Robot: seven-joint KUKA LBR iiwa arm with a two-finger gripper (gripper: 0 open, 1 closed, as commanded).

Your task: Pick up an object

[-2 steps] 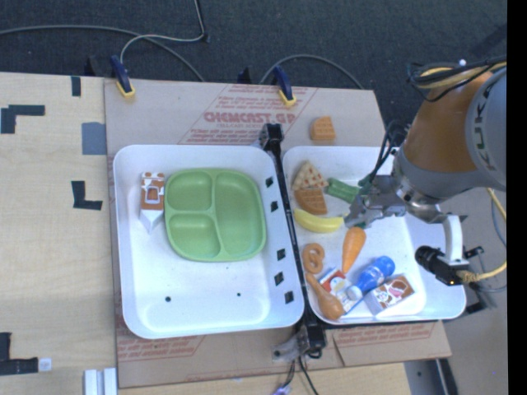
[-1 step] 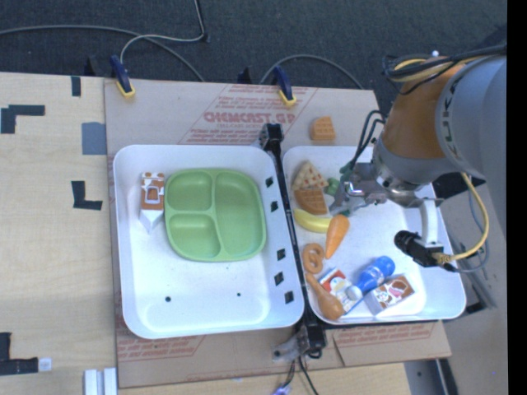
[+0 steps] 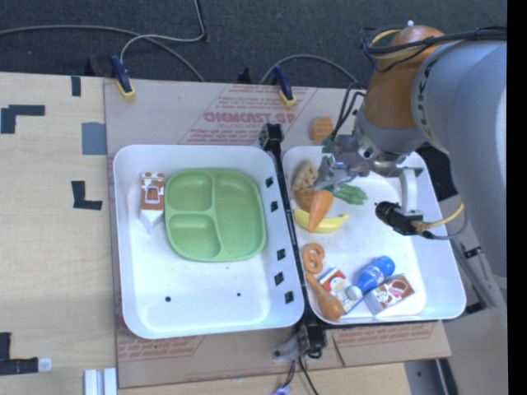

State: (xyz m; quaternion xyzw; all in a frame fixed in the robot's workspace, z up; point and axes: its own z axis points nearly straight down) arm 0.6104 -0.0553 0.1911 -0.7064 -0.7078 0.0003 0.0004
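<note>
The carrot (image 3: 317, 203) lies in the right bin (image 3: 436, 303), in its upper left part, orange with a green top (image 3: 350, 193) pointing right. The gripper (image 3: 333, 174) is directly above the carrot's upper end, down low in the bin, and appears to touch or nearly touch it; whether its fingers are spread or closed cannot be told from this slanted view, and nothing can be seen clamped between them. Just below the carrot, touching it, lies a banana (image 3: 323, 220), yellow and curved. To the carrot's upper left, against the bin's left wall, sits a tan cookie (image 3: 305, 174), just beside the gripper. A small orange piece (image 3: 322, 127) rests at the bin's top edge, above the gripper. Further down the bin are a pretzel (image 3: 313, 257), a brown sausage-like piece (image 3: 324, 299) below it, a red and white packet (image 3: 338, 287), a blue bottle (image 3: 375, 271) and a small box (image 3: 389, 294), all well apart from the gripper. The arm (image 3: 428, 97) reaches in from the right, its orange band above the wrist, with a black fitting (image 3: 398, 216) and cables hanging over the bin's right part. The left bin (image 3: 136, 303) holds a green divided plate (image 3: 216, 213) and, touching its left edge, a small carton (image 3: 151, 197). Both bins stand on a cardboard sheet (image 3: 222, 109) held by clamps (image 3: 123, 78).
</note>
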